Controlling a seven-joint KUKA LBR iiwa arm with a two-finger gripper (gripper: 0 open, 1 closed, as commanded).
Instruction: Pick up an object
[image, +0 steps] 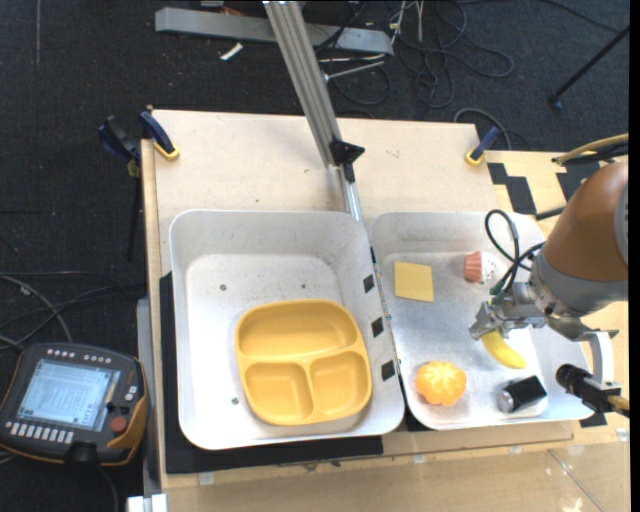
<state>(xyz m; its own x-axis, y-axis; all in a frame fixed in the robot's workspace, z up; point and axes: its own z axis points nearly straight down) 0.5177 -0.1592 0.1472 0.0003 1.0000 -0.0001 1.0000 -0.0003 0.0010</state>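
My gripper (495, 325) hangs low over the right bin (440, 228), at the upper end of a yellow banana (504, 351). The banana lies on the bin floor and stretches toward the near right from under the gripper. It is not visibly held between the fingers. An orange, ribbed round fruit (441, 383) sits at the near side of the bin. Further back, a flat yellow square (414, 281) lies near the left wall. A small pink and white object (475, 266) lies to the right of the square.
A small black cylinder with a grey end (522, 393) lies near the right bin's near right corner. The left bin (200, 240) holds a yellow divided tray (300, 360). A slanted metal pole (312, 85) rises behind the bins.
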